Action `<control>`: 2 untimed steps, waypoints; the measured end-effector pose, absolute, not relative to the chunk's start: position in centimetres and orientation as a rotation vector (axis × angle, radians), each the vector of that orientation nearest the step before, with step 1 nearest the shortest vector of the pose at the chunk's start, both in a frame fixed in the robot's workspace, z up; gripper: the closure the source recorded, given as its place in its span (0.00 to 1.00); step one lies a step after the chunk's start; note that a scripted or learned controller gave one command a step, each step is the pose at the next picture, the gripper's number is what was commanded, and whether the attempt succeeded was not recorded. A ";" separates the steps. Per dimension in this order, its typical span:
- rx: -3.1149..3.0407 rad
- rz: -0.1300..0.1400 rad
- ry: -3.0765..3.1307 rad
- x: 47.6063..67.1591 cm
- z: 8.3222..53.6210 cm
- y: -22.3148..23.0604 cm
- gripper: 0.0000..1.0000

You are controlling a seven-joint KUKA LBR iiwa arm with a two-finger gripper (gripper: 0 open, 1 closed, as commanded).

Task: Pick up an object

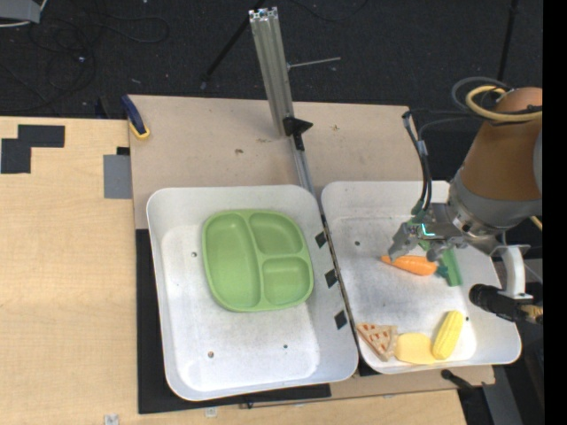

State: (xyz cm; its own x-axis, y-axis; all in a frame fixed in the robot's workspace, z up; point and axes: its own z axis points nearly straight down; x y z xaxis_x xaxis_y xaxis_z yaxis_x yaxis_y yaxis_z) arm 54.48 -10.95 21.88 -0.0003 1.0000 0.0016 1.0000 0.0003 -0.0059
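End effector (pixel 423 240) over the carrot (pixel 413 264)

It hangs low (grip state unreadable) in the right bin (pixel 372 211), likely lining up a grasp.

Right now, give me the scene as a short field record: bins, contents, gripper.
left bin: green divided plate, lying flat
right bin: toy carrot, pizza slice, yellow lump, corn cob
near edge cluster: pizza slice, yellow lump and corn cob close together
gripper: low over the right bin, right at the carrot
grasp: cannot tell whether anything is held
arm: enters from the view's right
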 end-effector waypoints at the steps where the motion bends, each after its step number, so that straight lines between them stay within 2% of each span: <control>1: -2.218 0.003 -2.219 54.5 22.0 -11.0 0.00; 2: -2.218 0.007 -2.216 54.7 17.6 -11.0 0.00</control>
